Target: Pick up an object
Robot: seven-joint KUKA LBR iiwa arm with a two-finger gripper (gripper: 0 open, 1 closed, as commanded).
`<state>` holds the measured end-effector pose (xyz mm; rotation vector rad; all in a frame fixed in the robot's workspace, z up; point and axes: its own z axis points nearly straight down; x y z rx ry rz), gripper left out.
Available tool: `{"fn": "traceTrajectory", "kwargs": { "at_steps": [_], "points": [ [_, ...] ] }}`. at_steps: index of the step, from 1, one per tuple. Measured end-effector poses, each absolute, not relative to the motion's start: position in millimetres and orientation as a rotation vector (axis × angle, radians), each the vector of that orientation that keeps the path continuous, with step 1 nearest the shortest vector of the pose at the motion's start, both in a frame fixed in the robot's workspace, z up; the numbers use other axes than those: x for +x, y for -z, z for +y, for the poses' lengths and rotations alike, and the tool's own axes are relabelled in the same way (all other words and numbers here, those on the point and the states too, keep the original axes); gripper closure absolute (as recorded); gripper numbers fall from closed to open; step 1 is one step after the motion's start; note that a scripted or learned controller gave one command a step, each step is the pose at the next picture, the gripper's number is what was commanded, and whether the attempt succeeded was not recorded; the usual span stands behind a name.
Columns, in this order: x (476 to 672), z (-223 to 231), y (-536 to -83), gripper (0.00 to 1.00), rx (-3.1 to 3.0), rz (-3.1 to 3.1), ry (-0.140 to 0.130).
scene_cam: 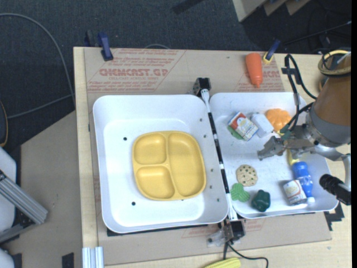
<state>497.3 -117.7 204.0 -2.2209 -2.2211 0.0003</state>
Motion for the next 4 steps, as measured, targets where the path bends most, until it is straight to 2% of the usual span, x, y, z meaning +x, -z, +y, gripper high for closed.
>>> {"fn": "traceTrajectory", "kwargs": {
  "at_steps": [1, 2, 3, 4],
  "points": [
    [567.0, -173.7, -150.8, 0.00, -2.224, -2.222, 0.000],
    [580.2, -187.0, -86.9, 0.00, -2.216, -2.225, 0.009],
    [579.5, -188.7, -95.9, 1.00, -2.221, -2.225, 0.006],
    [579.4, -188.5, -95.8, 0.00, -2.220, -2.224, 0.006]
  ]
}}
